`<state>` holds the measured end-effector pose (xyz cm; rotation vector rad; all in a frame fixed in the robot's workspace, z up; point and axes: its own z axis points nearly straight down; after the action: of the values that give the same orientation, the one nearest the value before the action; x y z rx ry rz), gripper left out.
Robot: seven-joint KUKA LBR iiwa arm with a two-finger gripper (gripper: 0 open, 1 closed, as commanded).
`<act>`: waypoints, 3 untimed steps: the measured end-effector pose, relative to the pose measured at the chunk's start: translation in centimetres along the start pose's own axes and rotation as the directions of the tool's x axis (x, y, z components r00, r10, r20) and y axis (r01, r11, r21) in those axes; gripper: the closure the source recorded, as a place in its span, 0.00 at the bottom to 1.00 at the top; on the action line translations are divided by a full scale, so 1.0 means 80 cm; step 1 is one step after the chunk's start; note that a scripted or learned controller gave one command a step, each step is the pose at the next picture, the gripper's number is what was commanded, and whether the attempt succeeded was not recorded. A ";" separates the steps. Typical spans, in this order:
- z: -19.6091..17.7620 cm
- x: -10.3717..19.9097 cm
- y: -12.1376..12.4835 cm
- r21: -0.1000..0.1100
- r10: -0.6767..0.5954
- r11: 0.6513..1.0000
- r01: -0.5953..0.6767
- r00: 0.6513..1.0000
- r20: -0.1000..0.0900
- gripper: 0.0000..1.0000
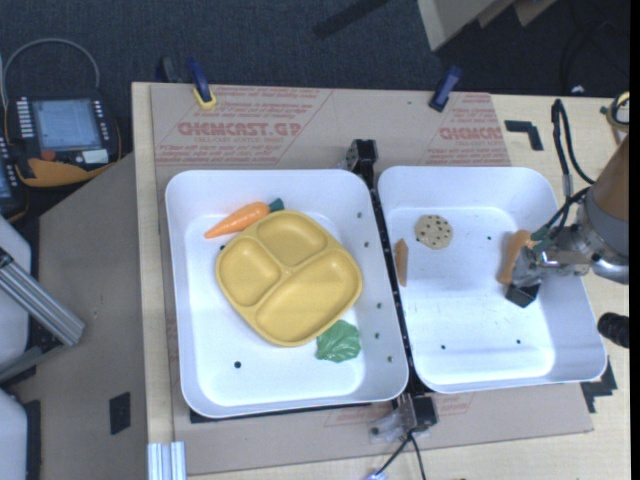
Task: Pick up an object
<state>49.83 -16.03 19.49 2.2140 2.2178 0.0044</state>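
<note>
Overall, you had the table (pixel 300 118) laid with two white bins side by side. In the left bin (pixel 185 298) lay a carrot (pixel 236 219) touching the upper rim of a yellow divided plate (pixel 290 276), with a green leafy piece (pixel 339 341) against the plate's lower edge.

In the right bin (pixel 480 353) a small brown stick (pixel 401 260) lay just beside the left wall, and a round cookie (pixel 433 231) sat near it, toward the upper part of the floor. Further right, an orange-brown oblong piece (pixel 516 253) stood at a tilt near the right wall, with the gripper (pixel 527 280) directly upon it.

The jaws' state could not be told: the wrist hid the fingertips, and whether the oblong piece sat between them was not visible.

In my judgement the step in hand was the grasp on that oblong piece. To do it well, you would want the jaws centred across its narrow width and seated low before any lift, then a straight rise.

Room was tight on the right, where the bin wall stood close; the bin's middle and lower floor lay bare and offered free passage.
</note>
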 end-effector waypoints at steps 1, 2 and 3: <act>-0.034 0.000 0.002 0.002 0.000 1.000 0.000 1.000 -0.001 1.00; -0.032 0.057 0.010 0.008 -0.004 1.000 0.004 1.000 -0.006 1.00; -0.027 0.130 0.040 0.005 -0.006 1.000 0.006 1.000 -0.005 1.00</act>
<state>52.97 -5.63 21.64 2.2124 2.2296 0.0045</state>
